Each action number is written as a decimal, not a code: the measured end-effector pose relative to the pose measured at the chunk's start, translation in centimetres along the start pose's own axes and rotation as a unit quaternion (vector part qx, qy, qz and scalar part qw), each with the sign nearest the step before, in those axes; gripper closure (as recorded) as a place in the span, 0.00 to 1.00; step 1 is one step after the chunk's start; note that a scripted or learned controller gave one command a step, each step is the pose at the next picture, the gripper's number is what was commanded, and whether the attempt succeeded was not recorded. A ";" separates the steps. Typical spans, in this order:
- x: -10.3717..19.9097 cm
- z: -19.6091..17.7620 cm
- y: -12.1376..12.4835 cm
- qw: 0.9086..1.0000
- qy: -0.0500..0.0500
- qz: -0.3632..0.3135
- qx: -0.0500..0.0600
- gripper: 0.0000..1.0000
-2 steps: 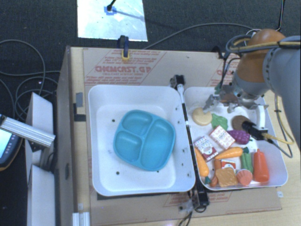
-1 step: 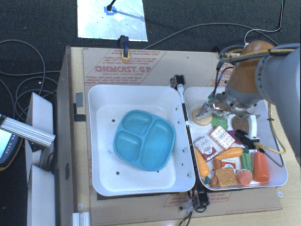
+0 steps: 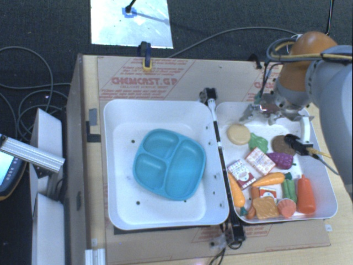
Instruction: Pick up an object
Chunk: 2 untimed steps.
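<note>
The right bin [image 3: 325, 206] holds several toy foods. A round tan cookie [image 3: 239, 134] lies near its back left, with a green piece [image 3: 257, 142] and a brown disc [image 3: 281, 144] beside it. Further forward are a purple eggplant [image 3: 280, 159], two small red-and-white boxes [image 3: 259, 160], an orange carrot [image 3: 268, 179], a red bottle [image 3: 305, 195] and a slice of toast [image 3: 265, 207]. My gripper [image 3: 263, 110] hangs over the back of this bin, just behind the cookie and the brown disc. Nothing shows in it.
The left bin [image 3: 118, 126] holds a blue divided plate [image 3: 169, 163]. A black-and-white divider bar [image 3: 218, 142] runs between the bins. My grey arm [image 3: 331, 93] crosses the right bin's far right side. A shiny metal sheet [image 3: 131, 15] lies behind the bench.
</note>
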<state>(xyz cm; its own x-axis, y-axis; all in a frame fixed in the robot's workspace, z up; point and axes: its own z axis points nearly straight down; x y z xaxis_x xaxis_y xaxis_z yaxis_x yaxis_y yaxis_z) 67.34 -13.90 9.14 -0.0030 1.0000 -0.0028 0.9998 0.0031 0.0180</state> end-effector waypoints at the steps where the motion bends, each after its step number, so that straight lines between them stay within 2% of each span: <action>1: 3.5 -0.1 -3.7 1.000 0.000 0.000 0.000 0.00; 2: -0.1 -4.1 -0.3 1.000 0.000 0.001 0.006 0.00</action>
<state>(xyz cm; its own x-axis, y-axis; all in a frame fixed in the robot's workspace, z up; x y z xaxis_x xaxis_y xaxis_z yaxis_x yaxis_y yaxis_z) 66.99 -13.99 13.21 -0.0013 1.0000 -0.0024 1.0000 0.0013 0.0064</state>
